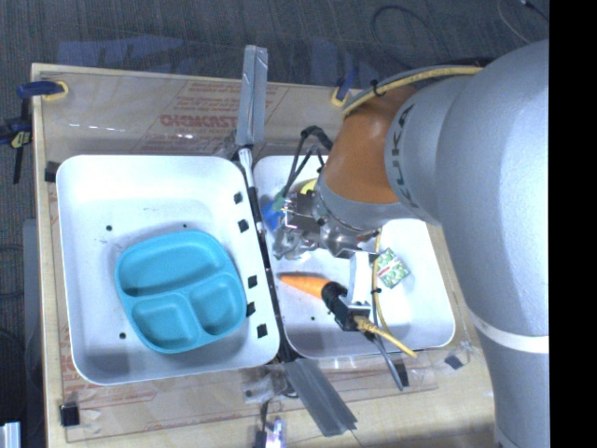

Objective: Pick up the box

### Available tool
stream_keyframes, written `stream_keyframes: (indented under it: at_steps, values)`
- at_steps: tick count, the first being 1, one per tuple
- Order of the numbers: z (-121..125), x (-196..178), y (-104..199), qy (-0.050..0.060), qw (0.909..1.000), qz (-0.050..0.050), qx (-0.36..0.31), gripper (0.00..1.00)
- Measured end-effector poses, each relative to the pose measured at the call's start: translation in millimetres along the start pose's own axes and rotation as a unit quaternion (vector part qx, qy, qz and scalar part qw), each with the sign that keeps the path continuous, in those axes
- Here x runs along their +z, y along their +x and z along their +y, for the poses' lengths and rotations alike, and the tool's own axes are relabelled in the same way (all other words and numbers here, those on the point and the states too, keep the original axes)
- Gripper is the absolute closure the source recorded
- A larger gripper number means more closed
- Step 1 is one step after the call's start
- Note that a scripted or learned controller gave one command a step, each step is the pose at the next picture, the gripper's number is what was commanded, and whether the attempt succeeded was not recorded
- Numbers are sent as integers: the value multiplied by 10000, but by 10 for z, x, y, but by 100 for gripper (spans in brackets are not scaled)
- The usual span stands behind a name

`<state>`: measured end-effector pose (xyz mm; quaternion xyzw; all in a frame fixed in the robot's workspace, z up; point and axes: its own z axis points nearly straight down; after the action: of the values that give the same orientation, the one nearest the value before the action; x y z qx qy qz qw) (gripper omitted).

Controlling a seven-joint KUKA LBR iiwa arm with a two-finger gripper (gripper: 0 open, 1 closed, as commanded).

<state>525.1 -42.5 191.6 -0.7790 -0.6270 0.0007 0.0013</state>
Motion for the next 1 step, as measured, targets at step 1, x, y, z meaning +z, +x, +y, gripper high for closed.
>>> stream_keyframes:
  at_steps: [1]
  values:
    - [-172,-1458,160,-15,9880,4,1543,100]
